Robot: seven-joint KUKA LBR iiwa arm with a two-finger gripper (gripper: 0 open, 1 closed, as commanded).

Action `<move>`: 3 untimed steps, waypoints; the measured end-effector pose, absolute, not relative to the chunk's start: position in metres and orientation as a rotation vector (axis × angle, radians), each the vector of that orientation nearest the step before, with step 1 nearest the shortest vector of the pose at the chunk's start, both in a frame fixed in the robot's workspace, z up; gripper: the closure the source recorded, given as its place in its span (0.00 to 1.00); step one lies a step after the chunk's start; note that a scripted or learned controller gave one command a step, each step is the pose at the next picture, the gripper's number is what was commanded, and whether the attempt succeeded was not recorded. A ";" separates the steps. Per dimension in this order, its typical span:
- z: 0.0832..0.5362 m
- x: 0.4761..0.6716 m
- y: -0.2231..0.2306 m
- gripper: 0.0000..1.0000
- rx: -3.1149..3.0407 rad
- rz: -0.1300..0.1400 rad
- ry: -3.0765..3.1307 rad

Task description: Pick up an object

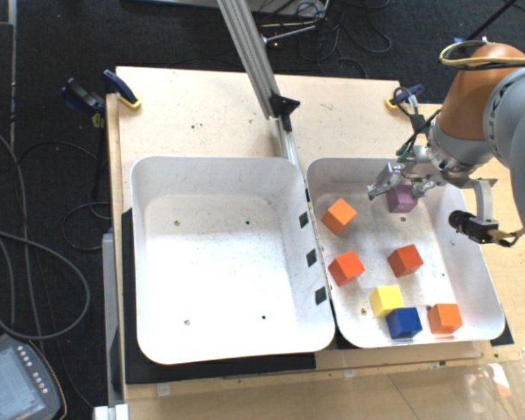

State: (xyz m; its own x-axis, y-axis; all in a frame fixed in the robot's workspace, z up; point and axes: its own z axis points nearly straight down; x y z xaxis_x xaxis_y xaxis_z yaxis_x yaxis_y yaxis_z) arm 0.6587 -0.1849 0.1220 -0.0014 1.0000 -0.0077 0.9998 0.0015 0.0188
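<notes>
Gripper (401, 185) fingers straddle the purple block (402, 199), partly hiding it; grip unclear.

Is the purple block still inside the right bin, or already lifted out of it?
Inside. The purple block sits within the right bin's walls, directly under the gripper. Whether it rests on the floor or is slightly raised: cannot tell.

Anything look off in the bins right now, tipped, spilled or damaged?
Nothing stands out. The blocks sit scattered in the right bin, none spilled over its rim. The hand is at the purple block near the bin's far side.
</notes>
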 end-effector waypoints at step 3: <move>0.220 0.664 -0.177 1.00 2.214 0.005 2.221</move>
State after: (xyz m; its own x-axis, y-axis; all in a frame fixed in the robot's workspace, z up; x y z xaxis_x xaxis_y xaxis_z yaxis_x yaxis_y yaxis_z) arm 0.6642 -0.1771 0.2199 -0.0034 1.0000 -0.0018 1.0000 0.0034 0.0059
